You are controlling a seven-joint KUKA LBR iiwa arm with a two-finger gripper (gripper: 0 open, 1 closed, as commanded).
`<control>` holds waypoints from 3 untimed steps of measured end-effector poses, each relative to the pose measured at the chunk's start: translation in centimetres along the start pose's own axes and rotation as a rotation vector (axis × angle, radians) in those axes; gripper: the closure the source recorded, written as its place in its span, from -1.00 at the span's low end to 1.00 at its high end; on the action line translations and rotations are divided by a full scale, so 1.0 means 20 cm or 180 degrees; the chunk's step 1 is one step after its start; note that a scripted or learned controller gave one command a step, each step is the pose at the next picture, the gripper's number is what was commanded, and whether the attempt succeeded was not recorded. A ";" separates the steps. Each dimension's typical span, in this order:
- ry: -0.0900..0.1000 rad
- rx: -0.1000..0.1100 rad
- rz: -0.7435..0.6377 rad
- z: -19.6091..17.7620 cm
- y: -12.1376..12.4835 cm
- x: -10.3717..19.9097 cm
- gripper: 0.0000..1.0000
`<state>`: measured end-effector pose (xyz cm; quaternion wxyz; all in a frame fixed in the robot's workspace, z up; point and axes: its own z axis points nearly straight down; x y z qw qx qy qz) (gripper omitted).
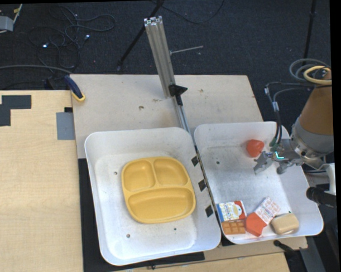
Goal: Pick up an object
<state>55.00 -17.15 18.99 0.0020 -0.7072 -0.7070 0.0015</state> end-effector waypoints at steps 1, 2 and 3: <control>-0.0002 -0.0011 -0.0001 -0.01 0.00 0.00 -1.00; 0.0003 0.0008 0.0000 0.22 0.02 -0.02 -1.00; 0.0004 0.0006 0.0001 0.48 0.01 -0.01 -1.00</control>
